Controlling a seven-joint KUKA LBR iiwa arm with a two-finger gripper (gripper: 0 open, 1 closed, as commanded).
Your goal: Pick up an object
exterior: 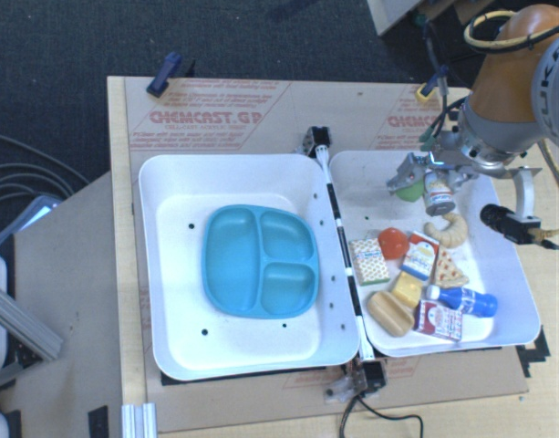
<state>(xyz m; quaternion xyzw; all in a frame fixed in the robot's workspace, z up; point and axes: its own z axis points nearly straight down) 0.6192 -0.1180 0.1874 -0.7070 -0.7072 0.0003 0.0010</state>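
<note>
"CHEMCAST GP" on bench sheet point(206, 117)

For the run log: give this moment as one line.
gripper: over right bin, far end | grasp: cannot tell | blue tray: left bin

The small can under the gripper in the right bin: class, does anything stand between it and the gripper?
Nothing visible does. The gripper hangs right over the small can at the far end of the right bin. A green piece lies beside the can on its left and a cashew-shaped piece just in front, neither between them.
</note>
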